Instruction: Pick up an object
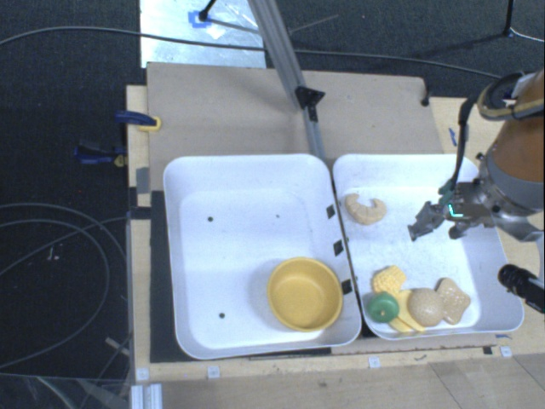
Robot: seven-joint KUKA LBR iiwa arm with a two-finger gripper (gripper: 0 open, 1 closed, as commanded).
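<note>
Gripper (434,218) hangs over the right bin (490,254), near the bin's far-right part, with its dark fingers pointing toward the bin's middle. The fingers look slightly parted with nothing between them, though at this slant the gap is hard to read.

Nearest thing to it is a pale croissant-shaped piece (364,209), lying on the bin floor to the gripper's left, apart from it, close to the divider between the two bins. Bare white floor lies between the croissant-shaped piece and the fingertips.

Toward the near edge of the right bin, well apart from the gripper, sits a tight cluster: a yellow waffle-like piece (389,279), a green round toy (382,308) touching it, a tan rounded lump (424,306) beside that, and a tan biscuit-shaped piece (453,299) against the lump's right side. The cluster presses close to the bin's near wall.

Open floor fills the middle of the right bin beneath the gripper.

In the left bin (196,194), a yellow bowl (304,292) stands near the near-right corner, just beside the divider.
</note>
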